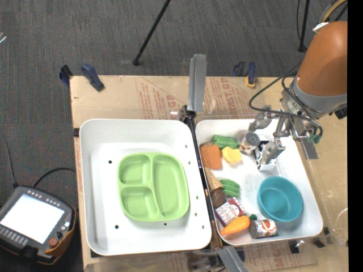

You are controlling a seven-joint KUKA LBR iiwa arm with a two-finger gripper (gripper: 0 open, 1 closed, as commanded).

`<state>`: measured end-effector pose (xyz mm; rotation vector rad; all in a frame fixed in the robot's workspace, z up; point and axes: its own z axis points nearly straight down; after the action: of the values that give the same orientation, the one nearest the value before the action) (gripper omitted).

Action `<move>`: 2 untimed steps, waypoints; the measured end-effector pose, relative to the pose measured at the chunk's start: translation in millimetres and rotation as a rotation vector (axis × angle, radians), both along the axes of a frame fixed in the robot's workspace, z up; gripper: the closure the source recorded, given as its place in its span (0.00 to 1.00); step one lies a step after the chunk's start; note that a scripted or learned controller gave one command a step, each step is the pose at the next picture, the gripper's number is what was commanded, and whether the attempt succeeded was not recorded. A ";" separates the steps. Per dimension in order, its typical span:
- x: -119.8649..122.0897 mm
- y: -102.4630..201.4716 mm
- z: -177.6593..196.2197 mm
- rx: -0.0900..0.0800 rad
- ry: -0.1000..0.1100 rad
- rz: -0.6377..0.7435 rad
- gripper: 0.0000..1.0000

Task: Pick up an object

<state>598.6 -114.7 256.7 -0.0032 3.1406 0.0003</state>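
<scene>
Your gripper [265, 152] over right white bin's [309, 177] far edge, fingers parted, holding nothing, round teal bowl [279, 199] near, open floor between.

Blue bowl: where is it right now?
In the camera view the blue bowl sits in the right bin, toward its near right corner, just above the small can and below the gripper.
</scene>
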 end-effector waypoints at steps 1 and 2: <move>-61.5 -10.1 -98.6 0.004 0.014 0.073 0.00; 21.0 -5.0 -161.6 0.000 -0.014 -0.024 0.00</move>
<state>619.6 -119.8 95.1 0.0347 3.1262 -0.0004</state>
